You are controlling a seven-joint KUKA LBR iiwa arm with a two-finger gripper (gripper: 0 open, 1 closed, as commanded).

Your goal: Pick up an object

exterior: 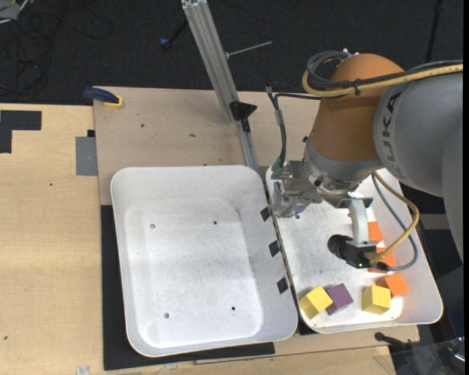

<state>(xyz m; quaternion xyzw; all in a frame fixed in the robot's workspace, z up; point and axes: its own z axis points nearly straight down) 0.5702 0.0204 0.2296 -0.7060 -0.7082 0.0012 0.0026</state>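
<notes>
Pincer (291,200) sits low at the far-left corner of the right bin (430,307), hard against the divider; can't tell its state. Blocks are well apart from it at the near end: yellow block (317,300), purple block (340,295), second yellow block (377,299), orange block (396,285). Risk: closing on nothing, or clipping the bin wall. Wrist hides the fingertips; cable (402,244) partly covers another orange piece (374,231). Left bin (141,180) alongside on the worktop (172,127).
</notes>
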